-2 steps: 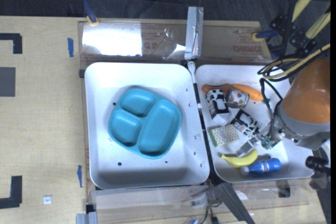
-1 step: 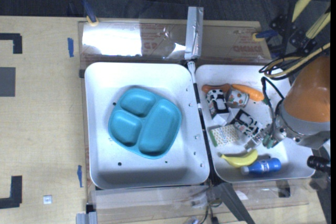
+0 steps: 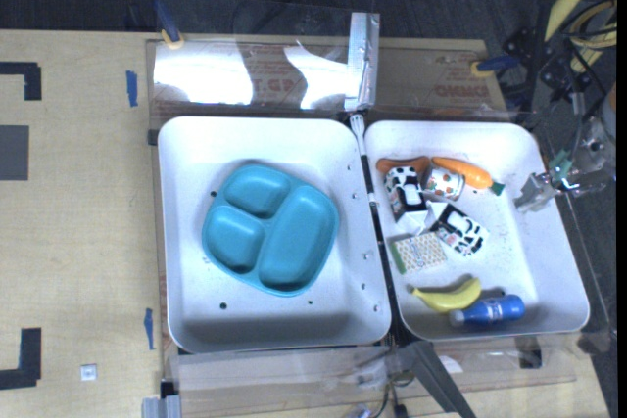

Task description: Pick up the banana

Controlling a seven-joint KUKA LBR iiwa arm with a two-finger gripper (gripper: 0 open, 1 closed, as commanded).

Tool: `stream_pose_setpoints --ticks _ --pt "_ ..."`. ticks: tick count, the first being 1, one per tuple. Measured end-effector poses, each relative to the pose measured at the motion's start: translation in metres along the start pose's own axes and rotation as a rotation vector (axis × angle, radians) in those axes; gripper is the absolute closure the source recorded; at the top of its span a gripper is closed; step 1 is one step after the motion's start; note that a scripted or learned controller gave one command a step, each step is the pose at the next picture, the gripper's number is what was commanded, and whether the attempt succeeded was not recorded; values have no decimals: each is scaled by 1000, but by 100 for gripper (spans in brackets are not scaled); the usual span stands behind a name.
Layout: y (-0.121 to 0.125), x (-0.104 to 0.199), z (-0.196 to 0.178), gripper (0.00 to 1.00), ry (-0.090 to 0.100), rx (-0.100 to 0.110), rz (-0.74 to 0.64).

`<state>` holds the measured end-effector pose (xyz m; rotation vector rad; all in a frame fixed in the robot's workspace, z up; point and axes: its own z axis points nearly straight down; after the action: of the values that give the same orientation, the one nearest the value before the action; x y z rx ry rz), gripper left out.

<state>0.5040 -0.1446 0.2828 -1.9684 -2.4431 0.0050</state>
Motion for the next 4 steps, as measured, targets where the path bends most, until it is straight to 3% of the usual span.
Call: stream_pose_setpoints --ticks 1,2,3,4 --pt "0 0 0 0 0 0 0" --pt "-27 -5 127 0 3 2 35" --pt "-20 18 44 0 0 -1 -96" --pt "-19 33 161 0 3 2 -210"
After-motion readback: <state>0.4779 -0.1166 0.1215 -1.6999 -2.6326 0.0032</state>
